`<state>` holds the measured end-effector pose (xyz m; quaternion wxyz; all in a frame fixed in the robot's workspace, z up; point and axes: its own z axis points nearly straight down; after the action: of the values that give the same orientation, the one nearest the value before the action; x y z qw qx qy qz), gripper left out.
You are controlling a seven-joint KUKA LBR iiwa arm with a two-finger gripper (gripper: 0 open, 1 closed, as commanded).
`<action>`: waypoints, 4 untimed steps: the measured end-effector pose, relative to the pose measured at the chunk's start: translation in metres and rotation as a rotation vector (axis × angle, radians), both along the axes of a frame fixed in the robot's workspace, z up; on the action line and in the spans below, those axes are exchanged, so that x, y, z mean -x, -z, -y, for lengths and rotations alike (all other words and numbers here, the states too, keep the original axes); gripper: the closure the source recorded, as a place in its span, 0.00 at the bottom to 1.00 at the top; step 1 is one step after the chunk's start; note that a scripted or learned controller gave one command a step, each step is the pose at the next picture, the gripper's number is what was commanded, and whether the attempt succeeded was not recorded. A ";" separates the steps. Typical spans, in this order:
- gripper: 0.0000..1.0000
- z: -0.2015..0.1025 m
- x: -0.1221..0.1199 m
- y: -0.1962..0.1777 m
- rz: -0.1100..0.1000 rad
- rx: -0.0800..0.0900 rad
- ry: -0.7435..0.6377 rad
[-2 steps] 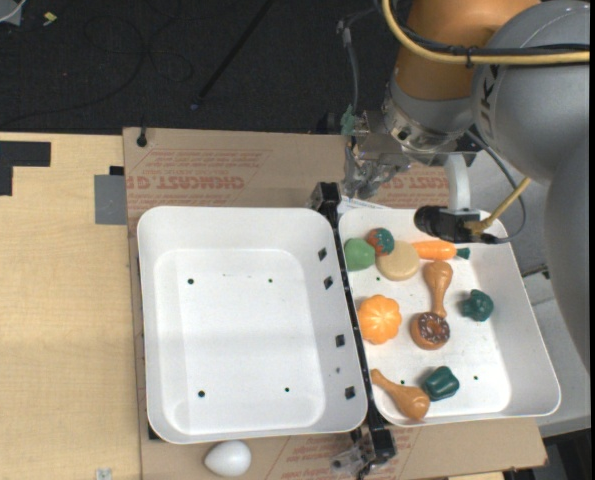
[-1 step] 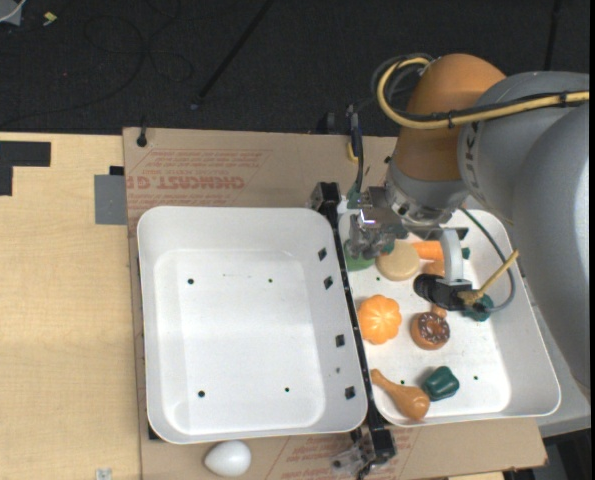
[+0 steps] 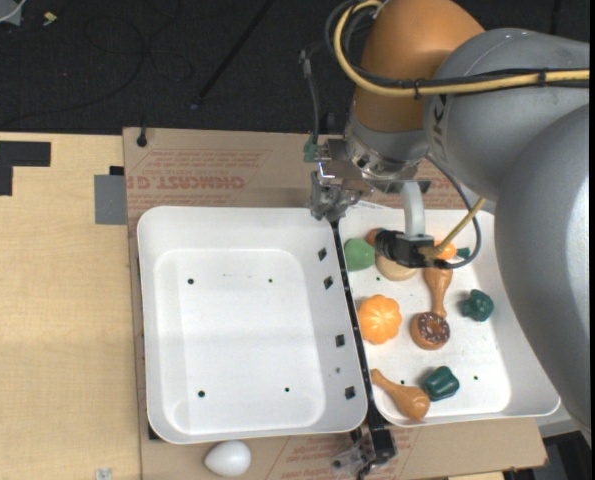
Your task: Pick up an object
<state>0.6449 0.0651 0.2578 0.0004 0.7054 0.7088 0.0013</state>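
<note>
At the far edge of the right shallow white bin [image 3: 492,353], over the divide between the two bins, hangs the gripper [image 3: 327,200], its opening impossible to tell and nothing visibly held, just beyond a round green toy [image 3: 358,254] lying near a small orange plastic pumpkin [image 3: 379,319].

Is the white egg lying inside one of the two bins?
No, the white egg lies outside both bins, just past the near rim of the bin on the view's left.
</note>
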 end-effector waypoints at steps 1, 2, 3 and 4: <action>1.00 -0.031 0.001 -0.019 -0.003 0.001 0.002; 1.00 -0.069 0.000 -0.215 0.014 -0.003 0.001; 1.00 -0.111 0.052 -0.266 -0.001 -0.001 -0.001; 1.00 -0.147 0.076 -0.280 -0.005 0.002 0.002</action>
<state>0.5688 0.2124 0.5380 -0.0007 0.7060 0.7082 -0.0012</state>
